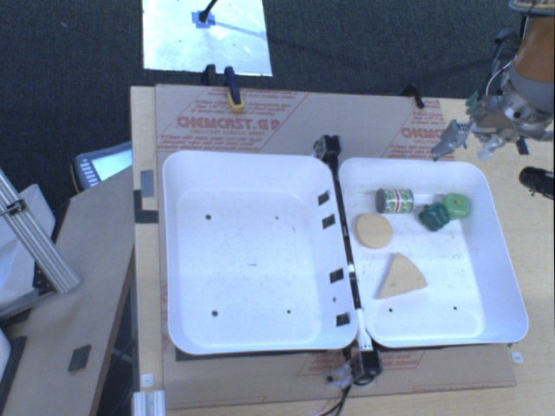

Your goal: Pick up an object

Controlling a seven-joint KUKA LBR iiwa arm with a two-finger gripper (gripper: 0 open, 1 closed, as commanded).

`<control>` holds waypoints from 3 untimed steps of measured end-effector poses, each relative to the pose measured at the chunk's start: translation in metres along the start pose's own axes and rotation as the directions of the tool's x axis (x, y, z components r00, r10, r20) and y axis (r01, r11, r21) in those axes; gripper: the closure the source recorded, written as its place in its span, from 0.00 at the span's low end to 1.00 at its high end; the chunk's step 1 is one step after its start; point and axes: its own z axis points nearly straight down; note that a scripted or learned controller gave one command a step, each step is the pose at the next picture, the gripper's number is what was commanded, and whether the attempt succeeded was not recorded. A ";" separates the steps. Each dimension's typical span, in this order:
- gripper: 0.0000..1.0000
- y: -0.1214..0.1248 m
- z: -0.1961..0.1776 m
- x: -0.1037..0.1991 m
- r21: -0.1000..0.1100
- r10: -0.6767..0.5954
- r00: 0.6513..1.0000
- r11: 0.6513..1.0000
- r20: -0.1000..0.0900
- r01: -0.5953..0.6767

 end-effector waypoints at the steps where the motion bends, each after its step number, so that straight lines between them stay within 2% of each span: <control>1: 1.00 0.001 -0.012 0.000 -0.005 -0.004 1.000 1.000 0.001 0.004; 2: 1.00 -0.005 -0.127 0.036 -0.014 -0.006 1.000 1.000 0.001 0.006; 3: 1.00 -0.013 -0.256 0.133 -0.017 -0.013 1.000 1.000 -0.003 0.013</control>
